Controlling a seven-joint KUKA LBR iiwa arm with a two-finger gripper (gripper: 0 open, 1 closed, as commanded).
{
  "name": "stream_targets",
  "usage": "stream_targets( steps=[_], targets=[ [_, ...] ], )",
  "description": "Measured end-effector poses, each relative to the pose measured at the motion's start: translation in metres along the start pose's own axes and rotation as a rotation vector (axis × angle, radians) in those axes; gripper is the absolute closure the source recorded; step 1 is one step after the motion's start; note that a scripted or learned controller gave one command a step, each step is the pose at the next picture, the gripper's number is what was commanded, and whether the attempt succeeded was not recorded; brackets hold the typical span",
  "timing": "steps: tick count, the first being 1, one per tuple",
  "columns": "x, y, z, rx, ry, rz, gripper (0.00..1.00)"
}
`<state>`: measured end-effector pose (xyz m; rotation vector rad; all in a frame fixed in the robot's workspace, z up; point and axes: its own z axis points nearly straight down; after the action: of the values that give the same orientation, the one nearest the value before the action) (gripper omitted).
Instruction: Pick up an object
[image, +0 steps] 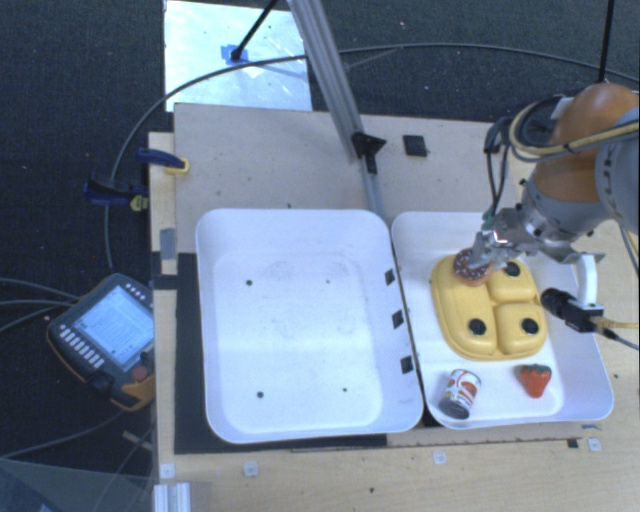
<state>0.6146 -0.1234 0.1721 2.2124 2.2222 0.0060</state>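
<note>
Camera view: pincer (487, 250) sits at the yellow tray's (490, 312) 11 o'clock corner in the right bin (420, 300), over a small donut-like ring (468, 265); whether it is apart or together I cannot tell. The ring looks light, rigid, probably smooth; grip across its outer rim. Strawberry (535, 379) lies at 5 o'clock.

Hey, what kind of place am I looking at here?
Likely a robotics lab test bench: a teach pendant on the floor, two white bins on a clamped board, and an arm above toy food.
</note>
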Motion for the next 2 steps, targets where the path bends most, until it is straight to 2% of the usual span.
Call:
stream_targets(
  steps=[1,2],
  targets=[
    [0.0076,0.0055,-0.0615,-0.002,0.0,-0.002,1.0],
    [0.0078,0.0066,-0.0687,0.003,0.001,-0.002,1.0]
  ],
)
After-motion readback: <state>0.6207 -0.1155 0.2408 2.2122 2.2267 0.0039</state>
